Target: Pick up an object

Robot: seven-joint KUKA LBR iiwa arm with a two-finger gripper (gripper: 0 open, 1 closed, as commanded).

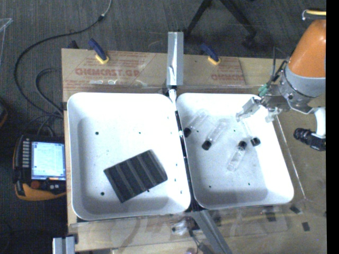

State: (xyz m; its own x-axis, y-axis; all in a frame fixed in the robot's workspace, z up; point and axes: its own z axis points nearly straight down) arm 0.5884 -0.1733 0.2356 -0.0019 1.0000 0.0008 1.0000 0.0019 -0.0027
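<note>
A handheld screen (41, 165) is glowing on the floor at the far left of the scene, with cables (32, 83) trailing up beside it. On the bench, two blue clamps (98, 51) are holding a cardboard sheet (132, 70) along the far edge. The left bin (85, 110) is holding a black ribbed block (136, 175), which is lying flat and turned at an angle in the near half, toward the bin's right wall. A metal bar (175, 62) is standing on the far side, right at the seam between the bins. The right bin (265, 189) is holding several clear vials with black caps: one (195, 121) is lying by the bin's far left corner with its cap close to the left wall, another (213, 135) is lying just right of it near the middle, and a third (237, 153) is resting further right, beside a loose black cap (256, 141). The gripper (248, 110) is hanging over the far right part of this bin, above the vials and touching none of them; nothing is sitting between its fingers, though whether they are spread or pressed together I cannot tell. The arm (310, 57) is reaching in from the right, its orange band showing above the wrist.
</note>
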